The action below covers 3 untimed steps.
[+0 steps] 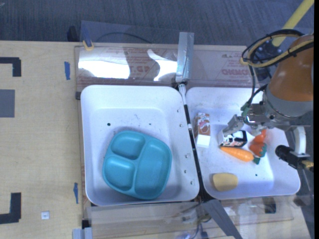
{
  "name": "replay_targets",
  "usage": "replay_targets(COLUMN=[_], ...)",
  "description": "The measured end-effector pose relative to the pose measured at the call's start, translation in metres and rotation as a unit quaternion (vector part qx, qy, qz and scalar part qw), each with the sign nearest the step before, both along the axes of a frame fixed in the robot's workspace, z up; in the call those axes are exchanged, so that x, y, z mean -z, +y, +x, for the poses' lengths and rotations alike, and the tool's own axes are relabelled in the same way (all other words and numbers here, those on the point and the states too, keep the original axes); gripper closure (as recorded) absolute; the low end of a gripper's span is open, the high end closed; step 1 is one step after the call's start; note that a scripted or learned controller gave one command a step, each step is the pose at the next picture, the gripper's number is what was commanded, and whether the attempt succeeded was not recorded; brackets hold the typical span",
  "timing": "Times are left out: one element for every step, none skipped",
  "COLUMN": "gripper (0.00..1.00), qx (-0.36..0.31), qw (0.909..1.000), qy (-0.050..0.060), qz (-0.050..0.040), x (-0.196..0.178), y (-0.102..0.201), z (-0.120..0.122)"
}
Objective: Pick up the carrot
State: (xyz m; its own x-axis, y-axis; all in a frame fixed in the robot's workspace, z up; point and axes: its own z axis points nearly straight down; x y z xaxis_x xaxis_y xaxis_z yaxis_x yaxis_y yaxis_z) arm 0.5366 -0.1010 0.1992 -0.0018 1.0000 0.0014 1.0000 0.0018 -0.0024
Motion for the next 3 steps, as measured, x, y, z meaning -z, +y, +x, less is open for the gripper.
replay_targets(gripper=[0.00, 1.00, 1.00], qx=[-0.043, -0.043, -0.103], qw=[0.9991, 0.9990, 0.9947], qy=[-0.004, -0.008, -0.004], qz=[-0.0012, -0.0021, -0.0003], x=[0.111, 0.100, 0.012], y=[-0.016, -0.016, 0.050], z=[-0.033, -0.031, 0.000])
